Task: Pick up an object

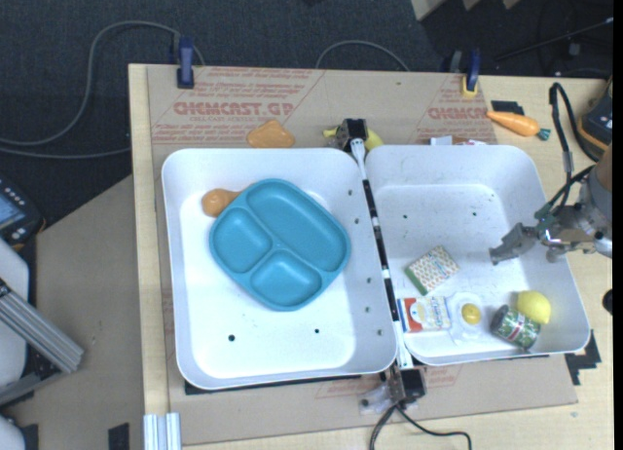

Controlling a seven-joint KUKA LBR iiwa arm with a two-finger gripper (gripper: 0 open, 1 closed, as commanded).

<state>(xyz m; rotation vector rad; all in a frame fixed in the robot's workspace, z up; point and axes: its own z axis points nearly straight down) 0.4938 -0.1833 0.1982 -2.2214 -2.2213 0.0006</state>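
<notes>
In the right bin (pixel 458 170) lie a patterned square packet (pixel 432 269), a white carton with a red and blue label (pixel 425 314), a small yellow piece (pixel 471 314), a green can (pixel 514 328) and a yellow lemon (pixel 533 305). My gripper (pixel 508 243) reaches in over the bin's right rim. It hangs above the bin floor, to the right of the packet and above the lemon in the view, with nothing seen in its hold.
The left bin (pixel 195 321) holds a blue divided plate (pixel 279 242) and an orange lump (pixel 218 202) at its upper left. On the bench behind the bins lie an orange piece (pixel 270 133) and a toy carrot (pixel 514 124). Cables run along the right.
</notes>
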